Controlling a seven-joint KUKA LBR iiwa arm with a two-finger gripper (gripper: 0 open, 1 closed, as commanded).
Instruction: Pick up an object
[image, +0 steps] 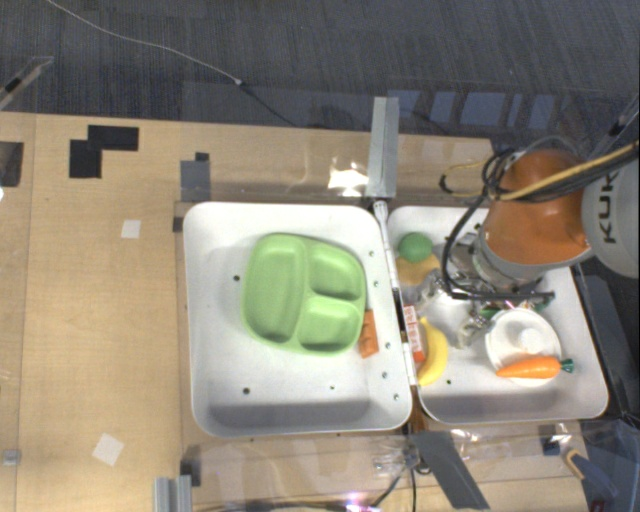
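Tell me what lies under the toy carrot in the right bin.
The carrot rests across the near edge of a small white bowl, its green tip over the right bin floor. The bowl rim beneath the carrot is covered, so unseen.

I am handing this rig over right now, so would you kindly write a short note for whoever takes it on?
Gripper: low in the right bin, under the arm's orange band; finger state cannot be told, nothing seen held.
Right bin: green ball at the far left corner, banana along the left wall, white bowl with a toy carrot at its near edge.
Left bin: green divided plate, a small orange piece beside its right edge.
Done: no pick visible.
Left: grasp one object and lift it.
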